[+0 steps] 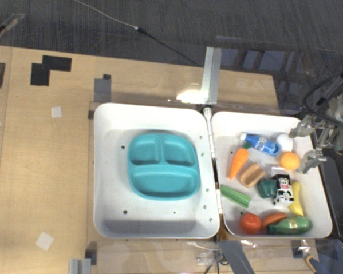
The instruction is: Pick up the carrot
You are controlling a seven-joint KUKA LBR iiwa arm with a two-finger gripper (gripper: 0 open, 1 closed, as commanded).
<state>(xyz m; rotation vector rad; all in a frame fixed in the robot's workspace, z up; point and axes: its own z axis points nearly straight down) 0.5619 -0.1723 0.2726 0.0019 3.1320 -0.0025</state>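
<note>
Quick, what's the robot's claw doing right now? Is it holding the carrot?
Gripper: open and holding nothing, over the right bin's right edge. The carrot lies in that bin, apart from it.

Light falls evenly from above, bright enough to wash the two white bins [161,118] nearly flat. A blown-out glare spot [191,95] sits on the wooden surface [38,172] just behind the bins, beside the metal post [211,75]. Shadows are soft and short, gathering along the left bin's inner walls and under the teal tray [161,164]. The dark background at the top is dim and grainy. Overall sharpness is modest; small items look slightly soft, and the right edge is murky.
</note>
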